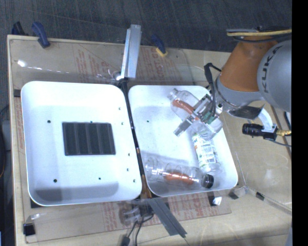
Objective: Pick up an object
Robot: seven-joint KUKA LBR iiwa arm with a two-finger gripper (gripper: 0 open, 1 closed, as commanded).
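Wooden bench (66,60) (dark carpet (143,4) behind)

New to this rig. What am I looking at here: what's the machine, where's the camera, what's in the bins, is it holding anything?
One camera, fixed above the bench, looks down at a slant. The grey and orange shape at the right is a robot arm reaching in; its end effector is low over the right bin, among clear plastic bottles. One bottle lies along the bin's near edge with something orange inside, another with a label lies along its right side, and a third sits at the far end, right by the end effector. The left bin holds a dark ribbed rectangle. Whether anything is gripped can't be told from this view.
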